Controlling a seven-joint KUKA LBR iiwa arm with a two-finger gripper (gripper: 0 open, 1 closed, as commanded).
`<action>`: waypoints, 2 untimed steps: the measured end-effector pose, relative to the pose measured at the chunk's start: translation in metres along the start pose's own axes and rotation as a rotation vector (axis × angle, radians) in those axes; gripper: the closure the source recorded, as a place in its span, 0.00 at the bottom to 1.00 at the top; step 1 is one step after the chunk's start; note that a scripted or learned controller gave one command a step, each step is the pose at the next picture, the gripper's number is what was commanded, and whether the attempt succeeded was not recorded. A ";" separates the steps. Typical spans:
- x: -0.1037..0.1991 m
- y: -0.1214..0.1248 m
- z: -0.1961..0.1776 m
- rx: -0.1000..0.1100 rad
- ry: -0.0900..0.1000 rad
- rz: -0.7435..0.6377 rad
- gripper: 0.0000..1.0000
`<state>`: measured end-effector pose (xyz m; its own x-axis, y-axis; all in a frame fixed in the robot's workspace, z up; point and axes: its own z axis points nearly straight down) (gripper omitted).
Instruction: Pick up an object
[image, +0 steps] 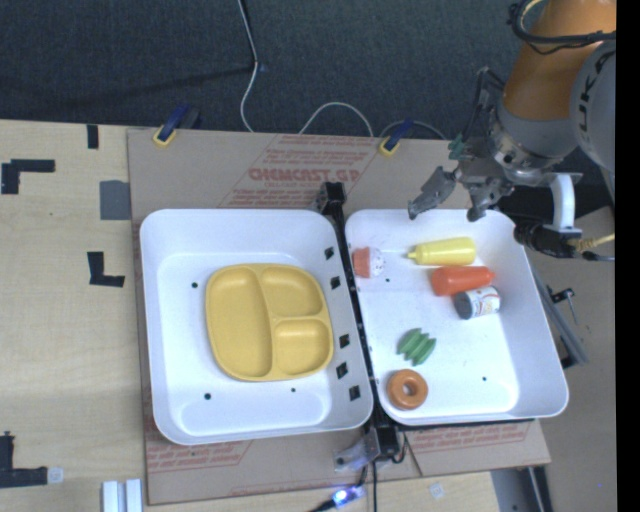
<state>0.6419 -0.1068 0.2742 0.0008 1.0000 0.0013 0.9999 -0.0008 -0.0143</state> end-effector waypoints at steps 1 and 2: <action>0.000 0.002 -0.008 -0.013 -0.002 -0.003 0.00; 0.003 -0.005 0.038 -0.009 -0.003 -0.002 0.00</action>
<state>0.6361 -0.1038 0.2358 -0.0013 1.0000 -0.0012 1.0000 0.0013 -0.0049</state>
